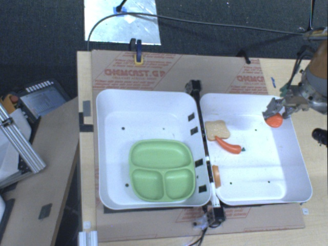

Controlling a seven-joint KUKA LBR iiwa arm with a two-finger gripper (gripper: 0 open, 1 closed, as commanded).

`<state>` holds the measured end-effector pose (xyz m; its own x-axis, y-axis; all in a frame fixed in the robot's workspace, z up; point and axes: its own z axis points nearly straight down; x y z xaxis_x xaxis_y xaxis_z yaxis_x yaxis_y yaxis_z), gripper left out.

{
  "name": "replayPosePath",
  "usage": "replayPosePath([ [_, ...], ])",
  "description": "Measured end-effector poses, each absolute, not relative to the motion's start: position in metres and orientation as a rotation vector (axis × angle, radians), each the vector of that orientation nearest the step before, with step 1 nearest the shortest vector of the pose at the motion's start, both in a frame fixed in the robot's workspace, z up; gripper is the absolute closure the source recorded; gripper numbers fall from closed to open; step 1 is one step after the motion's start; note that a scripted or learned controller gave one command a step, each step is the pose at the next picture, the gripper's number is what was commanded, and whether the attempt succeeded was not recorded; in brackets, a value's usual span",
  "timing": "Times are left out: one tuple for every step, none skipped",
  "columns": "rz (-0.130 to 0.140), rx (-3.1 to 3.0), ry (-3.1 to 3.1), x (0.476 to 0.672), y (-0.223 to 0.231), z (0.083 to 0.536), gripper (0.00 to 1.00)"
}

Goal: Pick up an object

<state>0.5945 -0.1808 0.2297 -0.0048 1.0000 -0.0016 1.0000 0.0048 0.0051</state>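
Observation:
My gripper (277,113) hangs over the far right side of the right bin (256,191), close to its right rim. A small round orange-red object (275,120) sits at its fingertips, and the fingers are shut on it. A tan slice of toast (217,129) lies at the bin's left side. A red-orange pepper-like piece (229,146) lies just in front of the toast. A small orange item (216,176) rests against the bin's left wall.
The left bin (118,117) holds a green divided plate (161,169) at its front. Black clips line the divider between the bins (197,137). Cardboard lies under both bins, and cables cross behind them.

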Motion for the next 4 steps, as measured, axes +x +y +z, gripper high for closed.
replayPosePath([
  [0.005,2.212,2.231,0.59,-0.12,0.231,1.0],
  [0.005,2.212,2.231,0.586,-0.071,0.238,1.0],
  [0.003,2.214,2.232,0.574,-0.021,0.226,1.0],
  [0.004,2.212,2.232,0.56,0.028,0.236,1.0],
])
